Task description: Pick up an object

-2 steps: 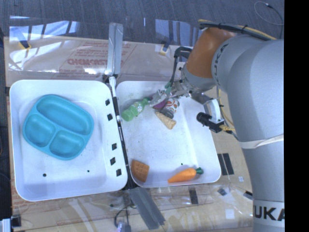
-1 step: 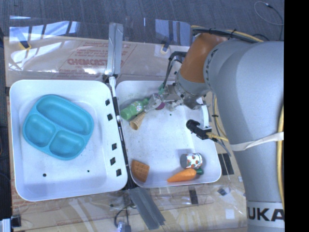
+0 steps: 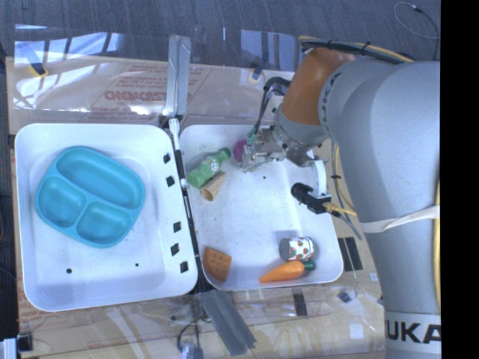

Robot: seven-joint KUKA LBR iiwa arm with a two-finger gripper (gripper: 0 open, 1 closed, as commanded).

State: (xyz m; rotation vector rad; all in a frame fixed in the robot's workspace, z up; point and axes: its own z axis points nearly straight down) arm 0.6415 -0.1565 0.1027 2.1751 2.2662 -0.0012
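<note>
My gripper (image 3: 255, 157) hangs over the far part of the right bin (image 3: 254, 208), its fingers down by a small purple object (image 3: 239, 150) near the far wall. A green bottle (image 3: 207, 168) lies just left of it, with an ice-cream cone (image 3: 212, 186) below the bottle. Near the front wall sit a waffle piece (image 3: 217, 261), an orange carrot (image 3: 284, 272) and a small patterned can (image 3: 299, 247). I see nothing held between the fingers.
The left bin (image 3: 45, 275) holds a blue divided plate (image 3: 90, 195). A black divider with clips (image 3: 178, 200) runs between the bins. My grey arm (image 3: 382, 140) covers the right bin's far right corner. A black part (image 3: 308, 197) of the arm juts over the bin.
</note>
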